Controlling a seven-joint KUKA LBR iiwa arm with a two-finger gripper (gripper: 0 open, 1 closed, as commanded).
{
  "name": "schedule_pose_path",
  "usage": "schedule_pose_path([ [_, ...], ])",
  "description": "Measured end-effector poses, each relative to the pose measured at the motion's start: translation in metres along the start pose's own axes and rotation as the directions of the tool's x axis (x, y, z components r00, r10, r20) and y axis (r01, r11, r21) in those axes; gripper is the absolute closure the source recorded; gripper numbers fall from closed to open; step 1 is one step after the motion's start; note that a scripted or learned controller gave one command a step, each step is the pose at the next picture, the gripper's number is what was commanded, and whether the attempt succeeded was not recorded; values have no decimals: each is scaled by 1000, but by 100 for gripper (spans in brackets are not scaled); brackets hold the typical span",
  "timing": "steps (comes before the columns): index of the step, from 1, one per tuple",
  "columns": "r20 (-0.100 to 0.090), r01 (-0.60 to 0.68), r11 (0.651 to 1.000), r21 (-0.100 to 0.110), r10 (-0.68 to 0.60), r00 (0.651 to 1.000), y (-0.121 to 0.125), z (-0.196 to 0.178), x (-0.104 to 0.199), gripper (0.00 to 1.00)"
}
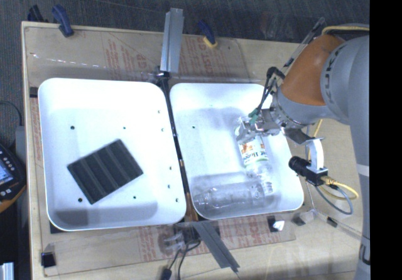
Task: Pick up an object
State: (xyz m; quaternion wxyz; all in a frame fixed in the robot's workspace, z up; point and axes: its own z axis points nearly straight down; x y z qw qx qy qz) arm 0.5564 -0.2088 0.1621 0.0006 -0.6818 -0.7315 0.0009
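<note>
A clear plastic bottle with a white label lies in the right bin, its cap end pointing up toward the gripper. A second clear bottle lies on its side along the bin's front wall. My gripper hangs low over the right bin at the top end of the labelled bottle, its fingers around the neck area; whether they pinch it is too small to tell. A dark ribbed rectangular block rests in the left bin.
The grey arm with its orange band comes in over the right bin's far right corner. A metal divider bar stands behind the bins. Blue clamps grip the bench's back edge. Cables trail at the right.
</note>
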Motion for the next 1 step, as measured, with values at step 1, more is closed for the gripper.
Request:
schedule_pose_path([
  [1,0,0,1000,0,0,1000,0,0,0,0],
])
